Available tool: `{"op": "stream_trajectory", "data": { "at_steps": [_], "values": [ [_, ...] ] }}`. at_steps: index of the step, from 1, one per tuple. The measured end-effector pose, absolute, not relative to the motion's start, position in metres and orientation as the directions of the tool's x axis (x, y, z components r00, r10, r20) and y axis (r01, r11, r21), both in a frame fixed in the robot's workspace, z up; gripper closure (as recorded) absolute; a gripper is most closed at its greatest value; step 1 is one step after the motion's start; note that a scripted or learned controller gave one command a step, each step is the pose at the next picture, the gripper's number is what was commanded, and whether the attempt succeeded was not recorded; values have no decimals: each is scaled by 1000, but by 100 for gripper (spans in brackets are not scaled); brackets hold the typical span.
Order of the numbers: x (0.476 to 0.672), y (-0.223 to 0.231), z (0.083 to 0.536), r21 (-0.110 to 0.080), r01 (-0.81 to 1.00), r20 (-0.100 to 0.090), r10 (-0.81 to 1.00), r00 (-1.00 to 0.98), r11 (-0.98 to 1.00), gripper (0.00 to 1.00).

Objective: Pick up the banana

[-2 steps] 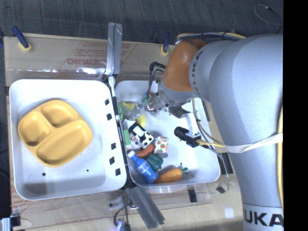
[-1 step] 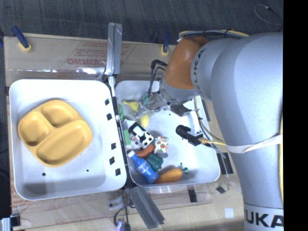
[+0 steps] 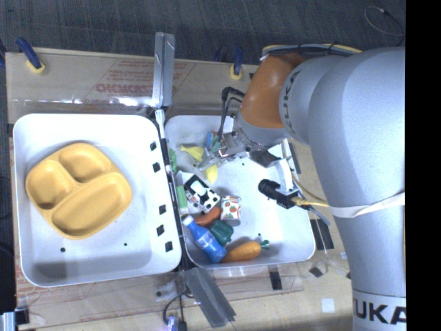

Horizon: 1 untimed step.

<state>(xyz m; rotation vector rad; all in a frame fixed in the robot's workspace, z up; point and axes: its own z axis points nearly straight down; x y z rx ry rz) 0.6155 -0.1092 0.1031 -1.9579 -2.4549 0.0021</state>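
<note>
Banana (image 3: 195,154), yellow and curved, lies partly hidden beneath jaws (image 3: 219,149) whose spread I cannot tell

Even bright overhead light, soft shadows under the arm (image 3: 344,116), white bins (image 3: 83,126) slightly glaring, image mildly soft and grainy

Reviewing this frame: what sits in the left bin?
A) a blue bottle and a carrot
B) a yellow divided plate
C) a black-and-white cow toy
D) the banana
B: the yellow divided plate lies alone in the left bin; the banana, blue bottle, carrot and cow toy all lie in the right bin.
</note>
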Motion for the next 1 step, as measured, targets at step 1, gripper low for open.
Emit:
{"op": "stream_trajectory", "data": {
  "at_steps": [1],
  "values": [
    [646, -23, 192, -2, 998, 0, 998, 69, -69, 100]
  ]
}}
